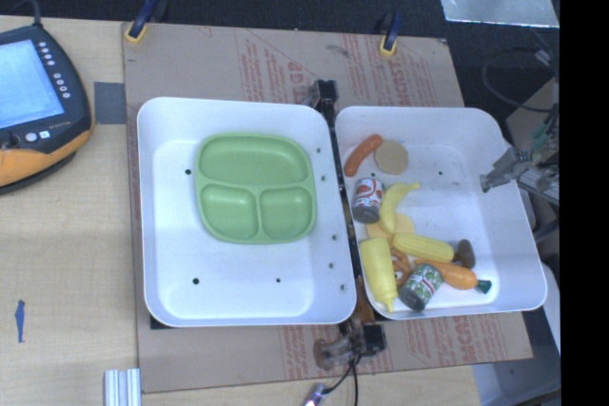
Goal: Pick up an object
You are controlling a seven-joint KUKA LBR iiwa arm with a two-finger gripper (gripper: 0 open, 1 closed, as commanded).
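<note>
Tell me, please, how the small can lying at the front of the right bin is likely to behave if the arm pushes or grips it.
The can lies on its side, so a nudge would probably roll it. Its round, printed wall looks smooth and may slip under a loose grip. It rests against the carrot and the corn, so pushing it would likely shift them too.

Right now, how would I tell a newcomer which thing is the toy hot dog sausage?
Look in the right bin, at its far left corner beside the wall shared with the left bin. The sausage lies there aslant, next to a round tan cookie. It is the only reddish-orange, plain, finger-shaped piece; the cans below are labelled.
</note>
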